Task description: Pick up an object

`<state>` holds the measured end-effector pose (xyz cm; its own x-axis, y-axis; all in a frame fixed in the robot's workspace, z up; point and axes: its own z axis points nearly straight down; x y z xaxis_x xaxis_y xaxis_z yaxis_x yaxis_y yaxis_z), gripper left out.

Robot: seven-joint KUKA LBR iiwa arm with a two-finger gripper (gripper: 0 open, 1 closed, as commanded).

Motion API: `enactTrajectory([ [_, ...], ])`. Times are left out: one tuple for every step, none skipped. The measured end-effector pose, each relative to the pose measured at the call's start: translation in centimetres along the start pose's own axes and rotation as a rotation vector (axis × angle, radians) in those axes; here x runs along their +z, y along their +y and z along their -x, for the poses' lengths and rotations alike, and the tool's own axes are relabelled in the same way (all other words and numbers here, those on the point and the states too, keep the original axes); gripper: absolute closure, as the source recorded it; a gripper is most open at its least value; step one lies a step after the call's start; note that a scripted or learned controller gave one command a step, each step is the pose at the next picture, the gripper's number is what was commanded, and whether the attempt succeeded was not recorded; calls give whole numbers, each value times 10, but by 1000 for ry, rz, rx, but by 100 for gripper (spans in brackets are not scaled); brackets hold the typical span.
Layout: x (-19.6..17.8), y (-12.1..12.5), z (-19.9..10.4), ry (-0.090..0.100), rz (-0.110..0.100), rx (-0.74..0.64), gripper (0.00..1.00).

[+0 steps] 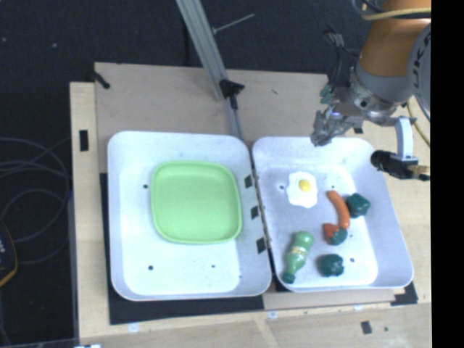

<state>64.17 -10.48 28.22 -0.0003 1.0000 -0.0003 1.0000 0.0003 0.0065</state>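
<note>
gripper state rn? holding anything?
Gripper: above the far edge of the right bin, nothing seen in it; open or shut cannot be told. Fried egg lies in the bin.

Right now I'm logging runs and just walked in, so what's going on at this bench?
The grey KUKA arm's gripper hangs over the far edge of the right white bin, holding nothing visible. Below it lie a toy fried egg, an orange sausage, two dark green pieces and a green bottle. The left white bin holds a light green square plate.
</note>
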Motion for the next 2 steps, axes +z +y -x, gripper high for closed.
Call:
enactTrajectory([
  [16,-12,-48,1,-6,-2,100],
  [31,-28,-97,1,-6,-2,100],
])
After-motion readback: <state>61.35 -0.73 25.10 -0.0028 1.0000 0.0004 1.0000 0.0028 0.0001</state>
